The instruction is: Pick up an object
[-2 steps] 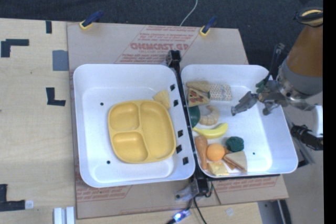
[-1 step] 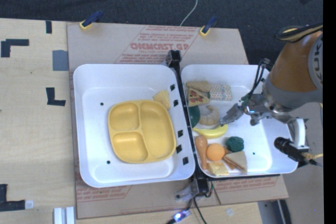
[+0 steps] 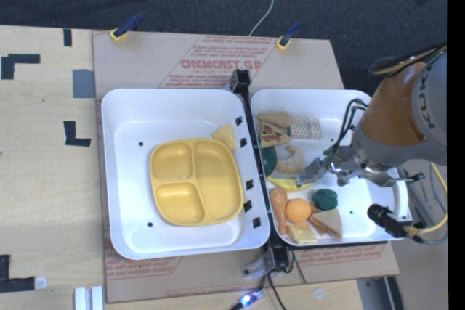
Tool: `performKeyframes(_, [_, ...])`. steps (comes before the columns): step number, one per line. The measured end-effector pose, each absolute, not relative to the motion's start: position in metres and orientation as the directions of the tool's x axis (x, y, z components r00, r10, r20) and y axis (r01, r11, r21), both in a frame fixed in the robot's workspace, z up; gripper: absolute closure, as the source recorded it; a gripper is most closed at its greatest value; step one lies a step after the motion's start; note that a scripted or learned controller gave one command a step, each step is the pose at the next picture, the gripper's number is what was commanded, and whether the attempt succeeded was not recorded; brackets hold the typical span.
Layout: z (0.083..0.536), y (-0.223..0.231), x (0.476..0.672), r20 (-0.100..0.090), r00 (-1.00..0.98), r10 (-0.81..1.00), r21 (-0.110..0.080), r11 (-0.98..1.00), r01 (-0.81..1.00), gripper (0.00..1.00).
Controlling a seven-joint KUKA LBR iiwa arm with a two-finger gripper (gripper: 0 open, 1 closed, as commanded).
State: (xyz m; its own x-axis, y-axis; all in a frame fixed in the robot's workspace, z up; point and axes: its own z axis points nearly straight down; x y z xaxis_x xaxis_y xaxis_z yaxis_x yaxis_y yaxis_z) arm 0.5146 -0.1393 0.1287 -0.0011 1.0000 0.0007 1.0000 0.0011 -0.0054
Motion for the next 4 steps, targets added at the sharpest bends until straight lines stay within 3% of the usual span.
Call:
performKeyframes(1, [0.087,-0.138,0.515,0.008,-0.003,1.000,-0.007,0.003,1.000,0.00])
performKeyframes(2, [0.097,-0.138,0.516,0.002,-0.003,1.000,0.001,0.003,1.000,1.00])
performKeyframes(4, [0.221,-0.139,0.518,-0.001,-0.001,1.000,0.005,0.001,1.000,1.00])
